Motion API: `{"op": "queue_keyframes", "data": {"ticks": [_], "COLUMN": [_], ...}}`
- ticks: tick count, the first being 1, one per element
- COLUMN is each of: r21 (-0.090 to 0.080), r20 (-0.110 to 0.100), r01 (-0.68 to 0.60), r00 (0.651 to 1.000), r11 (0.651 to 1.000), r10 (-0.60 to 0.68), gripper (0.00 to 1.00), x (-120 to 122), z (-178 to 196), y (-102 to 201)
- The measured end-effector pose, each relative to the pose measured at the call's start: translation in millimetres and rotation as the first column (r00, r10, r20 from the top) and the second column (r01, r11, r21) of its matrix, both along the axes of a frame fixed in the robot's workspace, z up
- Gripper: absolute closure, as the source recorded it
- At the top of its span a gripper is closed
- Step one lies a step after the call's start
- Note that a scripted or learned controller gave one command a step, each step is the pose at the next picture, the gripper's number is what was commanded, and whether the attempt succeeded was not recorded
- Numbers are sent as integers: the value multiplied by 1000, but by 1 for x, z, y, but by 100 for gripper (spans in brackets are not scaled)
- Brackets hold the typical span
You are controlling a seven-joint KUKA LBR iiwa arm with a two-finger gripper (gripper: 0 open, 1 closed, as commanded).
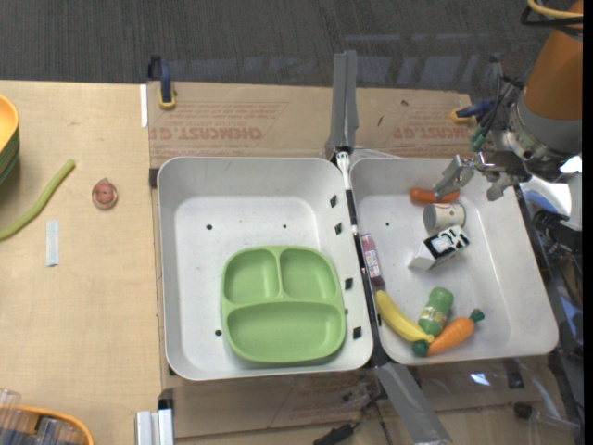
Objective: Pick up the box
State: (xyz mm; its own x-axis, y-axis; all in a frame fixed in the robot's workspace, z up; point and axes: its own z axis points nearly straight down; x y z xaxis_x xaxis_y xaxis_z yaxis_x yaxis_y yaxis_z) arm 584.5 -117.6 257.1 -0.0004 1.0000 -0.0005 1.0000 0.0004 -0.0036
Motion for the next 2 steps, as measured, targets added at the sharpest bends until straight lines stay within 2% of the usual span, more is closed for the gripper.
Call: {"op": "queue_keyframes", "data": {"ticks": [1, 2], "r21": [1, -4], "r20": [2, 14], "r01": [-131, -31], "r00": [991, 999], "r11": [991, 1000], "r10": [131, 31], "gripper": [0, 0], "x": [14, 55], "z": [-138, -160], "y": [-52, -12]}}
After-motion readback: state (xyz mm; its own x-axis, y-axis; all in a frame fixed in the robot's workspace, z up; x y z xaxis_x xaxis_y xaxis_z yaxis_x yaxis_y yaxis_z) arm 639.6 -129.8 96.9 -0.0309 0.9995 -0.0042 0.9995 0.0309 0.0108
